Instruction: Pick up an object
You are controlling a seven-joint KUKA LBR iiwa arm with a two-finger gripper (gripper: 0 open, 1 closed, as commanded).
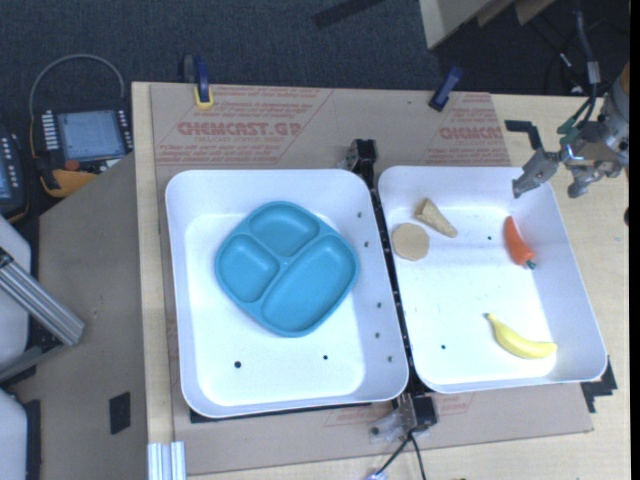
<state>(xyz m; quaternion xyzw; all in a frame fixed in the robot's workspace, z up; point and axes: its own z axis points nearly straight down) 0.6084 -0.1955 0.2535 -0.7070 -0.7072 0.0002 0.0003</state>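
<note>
Lit evenly and brightly from above, with a cool, bluish cast. White bins (400,298) near overexposed, their inner walls washed out, detail lost at the rims. Shadows soft and short: a faint one under the blue tray (287,266), a thin one beside the banana (520,340). Dark floor around the table (250,118) underexposed, almost without texture. Slight softness overall, more at the corners; hand (556,175) at the right edge a little blurred. Mild grain throughout.
</note>
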